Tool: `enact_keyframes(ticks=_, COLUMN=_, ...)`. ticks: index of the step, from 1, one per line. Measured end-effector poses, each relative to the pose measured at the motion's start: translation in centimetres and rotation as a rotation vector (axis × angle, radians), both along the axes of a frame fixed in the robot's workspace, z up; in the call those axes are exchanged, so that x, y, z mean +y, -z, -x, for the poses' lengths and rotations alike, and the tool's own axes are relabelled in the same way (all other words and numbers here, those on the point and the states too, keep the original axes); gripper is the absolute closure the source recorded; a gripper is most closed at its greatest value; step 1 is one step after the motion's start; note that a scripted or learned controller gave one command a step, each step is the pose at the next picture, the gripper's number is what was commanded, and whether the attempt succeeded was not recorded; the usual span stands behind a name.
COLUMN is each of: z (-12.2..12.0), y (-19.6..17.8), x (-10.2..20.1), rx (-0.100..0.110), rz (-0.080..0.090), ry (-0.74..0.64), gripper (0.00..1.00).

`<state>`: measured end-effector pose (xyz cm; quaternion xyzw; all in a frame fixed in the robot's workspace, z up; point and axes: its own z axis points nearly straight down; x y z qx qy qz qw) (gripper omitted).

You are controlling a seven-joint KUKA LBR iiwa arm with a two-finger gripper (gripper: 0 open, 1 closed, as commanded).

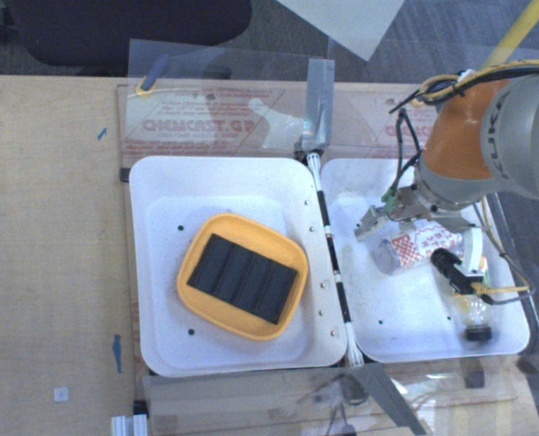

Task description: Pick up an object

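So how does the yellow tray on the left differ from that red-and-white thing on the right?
The yellow tray is far bigger than the red-and-white thing. The tray lies well clear of the gripper; the red-and-white thing sits beside it. Both lie in white bins.

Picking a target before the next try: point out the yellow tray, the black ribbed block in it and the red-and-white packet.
yellow tray [251,236], camera view, its far rim.
black ribbed block [244,278], camera view, its middle.
red-and-white packet [424,242], camera view, its patterned top.

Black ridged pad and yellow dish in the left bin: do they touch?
Touching. The camera view shows the black ridged pad lying inside the yellow dish, on its floor.
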<state>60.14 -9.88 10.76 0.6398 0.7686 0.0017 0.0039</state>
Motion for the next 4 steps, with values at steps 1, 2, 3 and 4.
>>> enact_keyframes(ticks=1, z=5.4, y=1.9, x=-2.0, rx=0.001, rz=-0.003, ry=-0.032, gripper=0.0)
enact_keyframes(ticks=2, z=6.1, y=0.2, x=-7.5, rx=0.003, rz=-0.027, ry=0.035, gripper=0.0)
enact_keyframes(ticks=3, z=7.0, y=-0.8, x=-8.2, rx=0.003, rz=-0.041, ry=0.075, gripper=0.0)
enact_keyframes(ticks=4, z=7.3, y=0.2, x=-8.1, rx=0.001, rz=-0.044, ry=0.038, gripper=0.0)
